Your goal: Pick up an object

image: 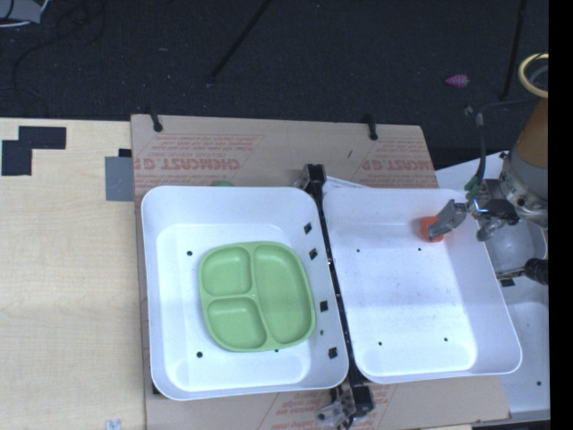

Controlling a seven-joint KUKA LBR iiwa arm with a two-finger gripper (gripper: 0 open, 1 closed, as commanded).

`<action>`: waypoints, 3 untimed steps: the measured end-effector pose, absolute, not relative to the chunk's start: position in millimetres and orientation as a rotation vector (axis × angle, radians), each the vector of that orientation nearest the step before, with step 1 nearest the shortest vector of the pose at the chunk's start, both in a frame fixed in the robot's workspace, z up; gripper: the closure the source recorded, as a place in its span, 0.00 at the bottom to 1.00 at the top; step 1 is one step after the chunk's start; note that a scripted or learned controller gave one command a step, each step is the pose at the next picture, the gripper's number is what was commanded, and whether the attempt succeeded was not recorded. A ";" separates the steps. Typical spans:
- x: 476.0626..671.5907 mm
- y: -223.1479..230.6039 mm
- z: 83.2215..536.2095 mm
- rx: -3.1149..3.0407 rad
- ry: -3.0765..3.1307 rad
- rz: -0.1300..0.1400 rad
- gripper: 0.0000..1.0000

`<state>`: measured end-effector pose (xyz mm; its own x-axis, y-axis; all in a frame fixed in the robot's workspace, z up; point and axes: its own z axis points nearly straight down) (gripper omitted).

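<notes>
A small orange-red object (426, 226) lies in the right bin (421, 330), close to its far right corner. My gripper (467, 224) hangs over that bin's right rim, with the arm reaching in from the right. Its two grey fingers are spread apart, so it is open. The left finger (445, 219) sits against the right side of the orange-red object and hides part of it. The object is outside the gap between the fingers, not within it. A green three-compartment plate (257, 295) lies flat in the middle of the left bin (179, 240).
The two white bins stand side by side on a cardboard sheet (269, 155), joined by a black clip strip (324, 267). A light wooden bench top (63, 285) stretches to the left. Cables and dark floor lie beyond the bench.
</notes>
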<state>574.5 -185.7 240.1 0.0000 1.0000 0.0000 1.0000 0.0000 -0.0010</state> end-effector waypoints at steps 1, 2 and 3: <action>575.5 -182.5 196.9 -2.217 -2.219 0.005 0.00; 564.6 -179.8 141.7 -2.217 -2.216 0.005 0.00; 563.4 -178.4 87.9 -2.217 -2.216 0.005 0.00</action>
